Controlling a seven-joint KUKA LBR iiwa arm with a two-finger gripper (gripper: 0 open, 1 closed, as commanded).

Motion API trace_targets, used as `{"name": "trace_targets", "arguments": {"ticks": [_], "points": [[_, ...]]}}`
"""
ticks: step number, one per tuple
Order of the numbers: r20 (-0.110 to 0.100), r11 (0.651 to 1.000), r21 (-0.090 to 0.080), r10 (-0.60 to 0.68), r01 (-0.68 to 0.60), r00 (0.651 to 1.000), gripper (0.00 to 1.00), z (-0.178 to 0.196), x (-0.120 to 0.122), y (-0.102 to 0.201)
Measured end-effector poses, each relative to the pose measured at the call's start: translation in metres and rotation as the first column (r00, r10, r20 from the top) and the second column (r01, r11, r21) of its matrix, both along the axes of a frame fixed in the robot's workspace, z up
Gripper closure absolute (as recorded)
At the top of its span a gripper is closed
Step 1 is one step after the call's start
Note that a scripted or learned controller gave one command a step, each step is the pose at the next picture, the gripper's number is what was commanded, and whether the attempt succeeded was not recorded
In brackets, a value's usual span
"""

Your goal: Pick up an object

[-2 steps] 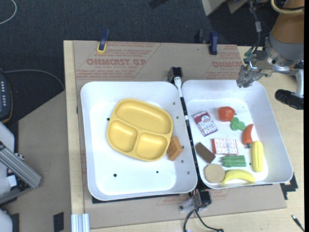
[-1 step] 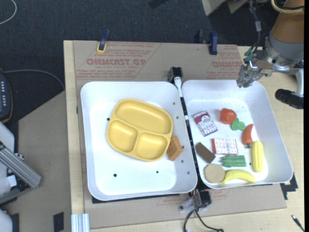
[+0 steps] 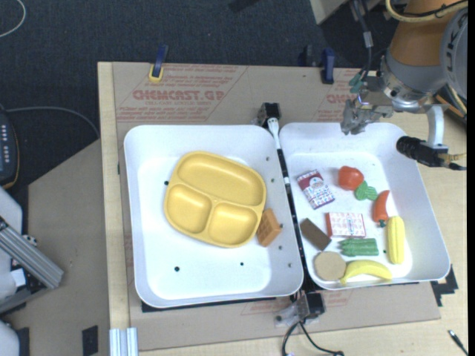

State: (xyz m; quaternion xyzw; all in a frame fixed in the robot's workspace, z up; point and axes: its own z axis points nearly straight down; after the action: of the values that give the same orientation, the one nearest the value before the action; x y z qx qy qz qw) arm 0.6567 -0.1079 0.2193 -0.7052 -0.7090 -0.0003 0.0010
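My gripper (image 3: 356,122) hangs over the far rim of the right bin (image 3: 427,199), near its back left corner, with nothing visibly held. Below and in front of it the bin holds a red-and-white packet (image 3: 315,188), a red tomato (image 3: 350,176), a green piece (image 3: 365,193), a red pepper (image 3: 381,206), a yellow corn cob (image 3: 395,239), a small printed carton (image 3: 345,223), a brown bar (image 3: 315,233), a green vegetable (image 3: 360,248), a round tan biscuit (image 3: 329,265) and a banana (image 3: 365,271).
The left bin (image 3: 148,236) carries a yellow divided plate (image 3: 215,199) with a brown block (image 3: 269,228) leaning at its right edge. A black clip (image 3: 269,113) sits where the bins meet at the back. Blue clamps (image 3: 327,64) hold the cardboard base.
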Motion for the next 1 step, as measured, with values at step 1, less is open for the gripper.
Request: {"name": "trace_targets", "arguments": {"ticks": [1], "points": [[0.003, 1.000, 0.000, 0.001, -0.001, 1.000, 1.00, -0.0039, 0.0119, 0.0492]]}}
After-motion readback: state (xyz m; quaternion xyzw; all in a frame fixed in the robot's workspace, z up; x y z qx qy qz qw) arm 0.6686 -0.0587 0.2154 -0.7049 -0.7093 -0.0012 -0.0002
